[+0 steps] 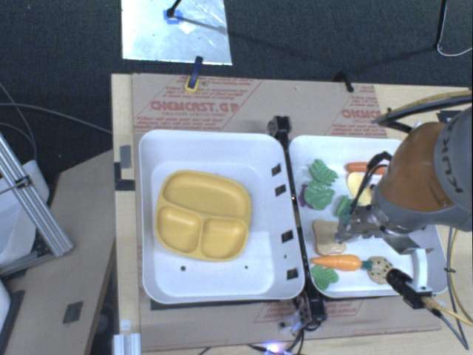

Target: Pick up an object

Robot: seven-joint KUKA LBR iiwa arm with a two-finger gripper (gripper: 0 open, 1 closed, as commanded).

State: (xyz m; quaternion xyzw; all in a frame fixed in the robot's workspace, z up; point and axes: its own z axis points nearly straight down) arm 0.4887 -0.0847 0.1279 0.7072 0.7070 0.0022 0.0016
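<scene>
Dark carpet, cardboard-topped bench

Toy carrot lies flat in right bin, between beige slice and green leafy piece

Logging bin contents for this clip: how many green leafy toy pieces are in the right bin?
3 clearly: one green leafy piece at the top, one just below it, one under the carrot. The arm may hide more.

The grey arm with its orange band reaches in from the right over the right bin, its wrist bent downward. The gripper hangs low inside that bin, near its middle.
</scene>
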